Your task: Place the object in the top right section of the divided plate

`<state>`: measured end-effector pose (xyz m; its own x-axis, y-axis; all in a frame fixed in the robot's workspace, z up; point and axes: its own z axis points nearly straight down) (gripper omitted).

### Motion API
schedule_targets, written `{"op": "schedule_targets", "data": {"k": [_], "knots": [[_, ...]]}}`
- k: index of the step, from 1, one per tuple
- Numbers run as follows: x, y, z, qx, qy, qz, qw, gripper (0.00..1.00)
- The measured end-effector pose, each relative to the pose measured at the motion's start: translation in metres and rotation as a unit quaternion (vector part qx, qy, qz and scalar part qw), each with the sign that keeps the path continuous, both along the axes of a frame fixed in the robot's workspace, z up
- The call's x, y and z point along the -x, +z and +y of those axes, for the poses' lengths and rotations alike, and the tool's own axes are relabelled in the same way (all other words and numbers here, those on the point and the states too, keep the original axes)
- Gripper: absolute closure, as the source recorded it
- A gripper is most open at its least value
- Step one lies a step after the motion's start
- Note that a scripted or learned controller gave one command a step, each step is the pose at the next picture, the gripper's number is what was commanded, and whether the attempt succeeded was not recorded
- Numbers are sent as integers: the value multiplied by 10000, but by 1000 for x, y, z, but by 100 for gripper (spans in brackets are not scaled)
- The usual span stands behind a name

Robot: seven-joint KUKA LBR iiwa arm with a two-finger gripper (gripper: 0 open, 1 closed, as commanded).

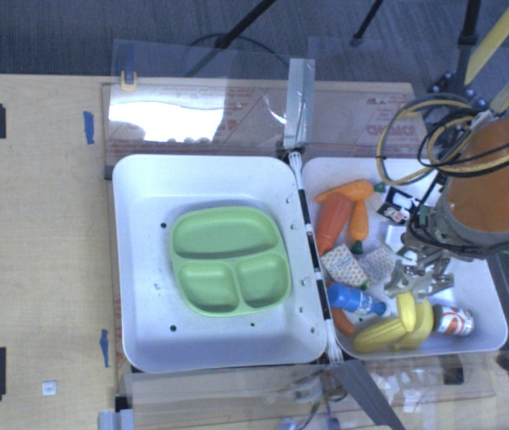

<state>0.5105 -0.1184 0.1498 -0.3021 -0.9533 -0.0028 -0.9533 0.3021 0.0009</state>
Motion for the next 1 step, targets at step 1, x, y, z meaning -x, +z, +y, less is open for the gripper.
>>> {"op": "schedule_targets", "data": {"k": [1], "knots": [[3, -37, -29, -2, 449, 9, 9990, 100]]}}
